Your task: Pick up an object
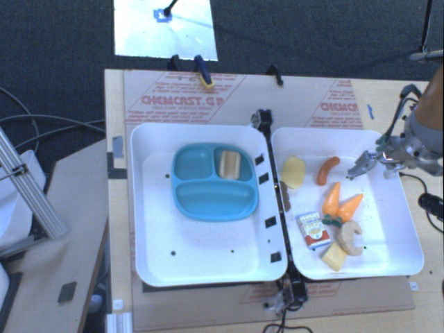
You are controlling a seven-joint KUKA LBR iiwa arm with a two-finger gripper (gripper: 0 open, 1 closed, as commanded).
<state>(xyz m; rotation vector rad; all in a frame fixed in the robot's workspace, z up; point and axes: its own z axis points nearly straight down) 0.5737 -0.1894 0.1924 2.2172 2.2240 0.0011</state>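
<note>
Approach step. Tool hovers over the right white plastic bin, nothing between its fingers; whether they are apart cannot be told. Nearest object, the small red sausage, lies just beside the tool; next move calls for descent onto it.

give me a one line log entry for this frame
arm: over right bin | gripper: above bin, holding nothing | nearest: sausage | divided plate: left bin

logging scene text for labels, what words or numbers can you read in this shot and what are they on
"CHEMCAST GP", red print on the protective sheet under the bins, left side.
The same red logo repeats at the sheet's right, too cropped and blurred to read.
Small carton in the right bin: printing too small to read.
</note>
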